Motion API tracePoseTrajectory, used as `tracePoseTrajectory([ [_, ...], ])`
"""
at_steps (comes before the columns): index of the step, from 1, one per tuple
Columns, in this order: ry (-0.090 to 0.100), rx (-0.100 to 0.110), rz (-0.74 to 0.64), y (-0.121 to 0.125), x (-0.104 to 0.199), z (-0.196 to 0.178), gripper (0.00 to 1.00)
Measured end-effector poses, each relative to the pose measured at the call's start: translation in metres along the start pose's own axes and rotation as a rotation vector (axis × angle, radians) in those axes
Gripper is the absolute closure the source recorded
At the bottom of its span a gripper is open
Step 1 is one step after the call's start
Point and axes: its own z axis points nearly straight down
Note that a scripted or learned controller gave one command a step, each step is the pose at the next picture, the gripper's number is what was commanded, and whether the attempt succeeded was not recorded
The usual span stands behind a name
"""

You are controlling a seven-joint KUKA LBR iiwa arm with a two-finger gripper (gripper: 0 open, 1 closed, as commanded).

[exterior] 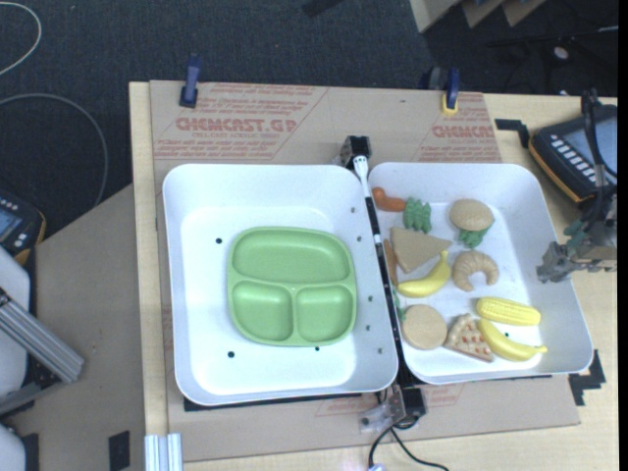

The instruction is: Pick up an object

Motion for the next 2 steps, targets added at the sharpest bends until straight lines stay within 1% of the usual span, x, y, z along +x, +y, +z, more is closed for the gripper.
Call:
tracePoseTrajectory([
  [1,0.001,0.004,-0.003,0.002,0.001,-0.004,1.00],
  [2,0.000,0.001,-0.004,0.003,0.001,-0.014,1.00],
])
